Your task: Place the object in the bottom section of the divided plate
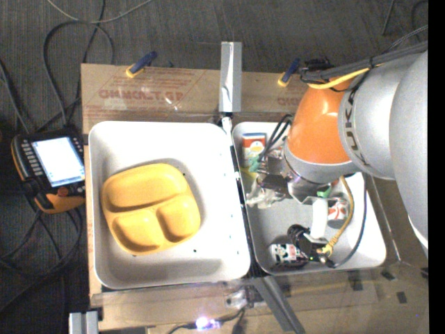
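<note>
**Operator:** Where is the object you want me to track?

**Observer:** You have several small things in the right bin (372, 245), and you cannot tell from here which one is the object. A small carton with an orange and green label (254, 145) stands at the bin's far left corner. A red and white item (337, 211) lies just beside the arm's wrist, partly hidden. A dark object with white and red patches (292, 250) sits near the bin's front wall.

**Operator:** And the plate?

**Observer:** Your divided plate (149, 206) is yellow and lies in the left bin (104, 256), roughly centred, turned at a slant. It has one long section on its far side and two smaller ones toward the near edge. All of its sections look bare.

**Operator:** What about the tool?

**Observer:** The gripper (268, 190) hangs over the left part of the right bin, close to the wall between the two bins. The wrist and orange band (320, 127) cover most of it, so you cannot tell its state.

**Operator:** Anything around the bench?

**Observer:** A handheld pendant with a lit screen (52, 160) rests on the floor left of the bins, and cables trail over the carpet.
</note>
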### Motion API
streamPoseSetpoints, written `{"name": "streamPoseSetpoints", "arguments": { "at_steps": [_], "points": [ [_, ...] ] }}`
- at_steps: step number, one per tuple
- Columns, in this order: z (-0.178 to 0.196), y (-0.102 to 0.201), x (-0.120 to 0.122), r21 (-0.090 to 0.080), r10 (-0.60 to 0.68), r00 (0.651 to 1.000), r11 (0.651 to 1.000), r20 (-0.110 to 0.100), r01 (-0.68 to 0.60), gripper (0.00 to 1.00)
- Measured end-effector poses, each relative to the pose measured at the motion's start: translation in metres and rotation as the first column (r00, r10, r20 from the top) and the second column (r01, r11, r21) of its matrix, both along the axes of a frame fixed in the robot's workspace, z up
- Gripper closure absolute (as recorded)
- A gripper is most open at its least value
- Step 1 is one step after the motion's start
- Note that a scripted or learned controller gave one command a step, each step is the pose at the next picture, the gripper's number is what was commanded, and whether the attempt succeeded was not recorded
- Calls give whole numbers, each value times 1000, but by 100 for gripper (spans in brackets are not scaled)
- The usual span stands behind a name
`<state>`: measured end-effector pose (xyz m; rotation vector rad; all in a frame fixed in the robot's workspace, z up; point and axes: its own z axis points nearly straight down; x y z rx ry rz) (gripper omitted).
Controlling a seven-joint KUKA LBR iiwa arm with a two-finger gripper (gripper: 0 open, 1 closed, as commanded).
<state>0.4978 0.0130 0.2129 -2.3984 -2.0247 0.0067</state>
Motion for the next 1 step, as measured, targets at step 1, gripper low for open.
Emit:
{"name": "streamPoseSetpoints", "arguments": {
  "at_steps": [1],
  "points": [
    [13,70,-15,-1,187,982,982,0,-187,100]
  ]
}}
